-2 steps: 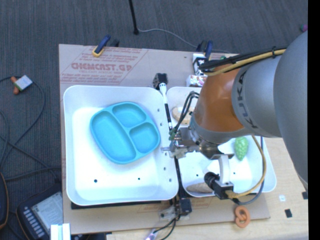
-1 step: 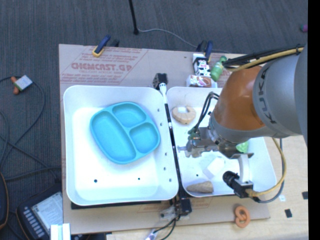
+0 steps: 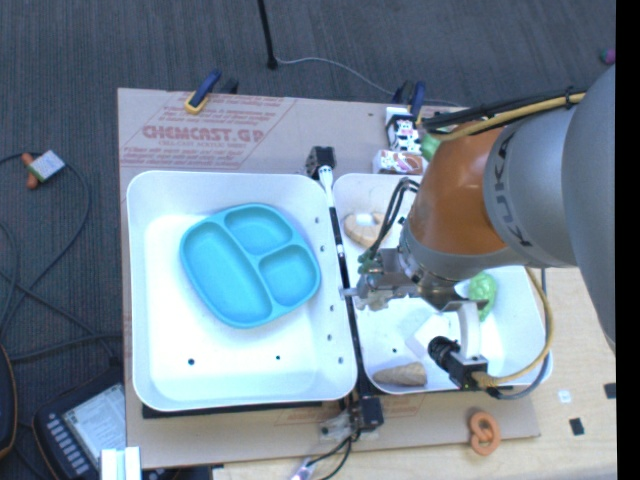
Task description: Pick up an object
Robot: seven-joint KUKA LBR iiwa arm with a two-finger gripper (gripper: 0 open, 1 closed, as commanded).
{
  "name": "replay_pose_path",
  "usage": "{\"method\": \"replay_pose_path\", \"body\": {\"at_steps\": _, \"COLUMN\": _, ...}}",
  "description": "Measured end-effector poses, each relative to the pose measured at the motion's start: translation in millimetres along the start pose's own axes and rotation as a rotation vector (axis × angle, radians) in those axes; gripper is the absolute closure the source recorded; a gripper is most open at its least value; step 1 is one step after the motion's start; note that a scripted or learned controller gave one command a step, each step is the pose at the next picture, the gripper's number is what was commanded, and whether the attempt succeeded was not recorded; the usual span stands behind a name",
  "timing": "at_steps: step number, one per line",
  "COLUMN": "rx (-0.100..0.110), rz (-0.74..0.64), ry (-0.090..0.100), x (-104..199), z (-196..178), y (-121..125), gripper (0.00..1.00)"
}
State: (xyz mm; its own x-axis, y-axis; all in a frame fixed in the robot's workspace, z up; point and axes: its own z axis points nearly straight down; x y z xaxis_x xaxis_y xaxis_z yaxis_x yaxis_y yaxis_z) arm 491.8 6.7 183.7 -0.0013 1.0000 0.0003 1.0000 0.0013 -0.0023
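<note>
My gripper (image 3: 373, 290) hangs low over the left part of the right bin (image 3: 520, 373), close to the divider between the bins. The arm's orange band and grey body cover most of that bin. A beige rounded object (image 3: 361, 228) lies at the bin's far left, just beyond the gripper. A brown oblong object (image 3: 402, 374) rests at the near edge, below the gripper. A green object (image 3: 484, 290) peeks out to the right of the wrist. I see nothing held in the gripper.
The left bin (image 3: 160, 368) holds a blue divided plate (image 3: 250, 263). An orange ring-shaped piece (image 3: 484, 432) lies on the bench in front of the right bin. Clamps and cables sit along the bench's far edge.
</note>
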Motion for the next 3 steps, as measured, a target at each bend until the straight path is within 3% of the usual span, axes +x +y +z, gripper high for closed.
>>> {"method": "replay_pose_path", "body": {"at_steps": 1, "rx": -0.002, "rz": 0.001, "ry": -0.002, "x": 0.4, "z": -0.7, "y": 96.9, "gripper": 1.0}}
{"method": "replay_pose_path", "body": {"at_steps": 2, "rx": -0.002, "rz": 0.002, "ry": -0.002, "x": -8.5, "z": -59.6, "y": -8.3, "gripper": 1.0}}
{"method": "replay_pose_path", "body": {"at_steps": 3, "rx": 0.001, "rz": 0.0, "ry": 0.0, "x": 59.3, "z": -45.5, "y": -8.7, "gripper": 1.0}}
